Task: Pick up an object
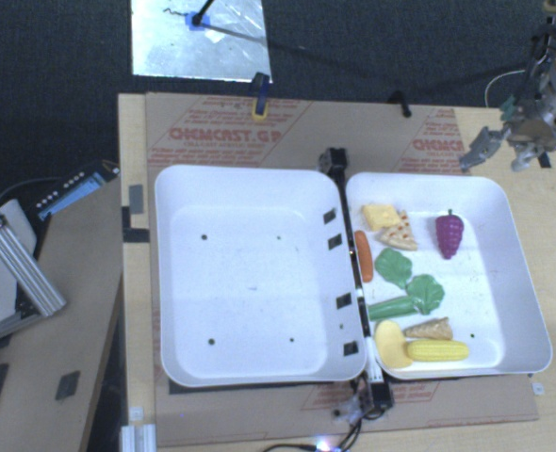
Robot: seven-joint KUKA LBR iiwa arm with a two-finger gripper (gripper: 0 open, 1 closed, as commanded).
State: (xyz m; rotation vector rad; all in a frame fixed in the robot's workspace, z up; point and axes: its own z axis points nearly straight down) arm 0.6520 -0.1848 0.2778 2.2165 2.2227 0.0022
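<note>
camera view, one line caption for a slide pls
Gripper open above the right bin's far edge, toy foods including purple grapes and corn inside.

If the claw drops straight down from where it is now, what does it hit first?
Likely the right bin's far rim or the cardboard beside it, not the toys. The claw hangs over the bin's back right corner; the purple toy sits nearer the camera. Depth is unclear.

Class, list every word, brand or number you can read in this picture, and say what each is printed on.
"CHEMCAST GP": red print on the brown board under the bins, left of centre.
"CHEMC...": the same red print at the board's upper right, cut off by the right bin.
Red print along the board's front edge: too small to read.
</note>
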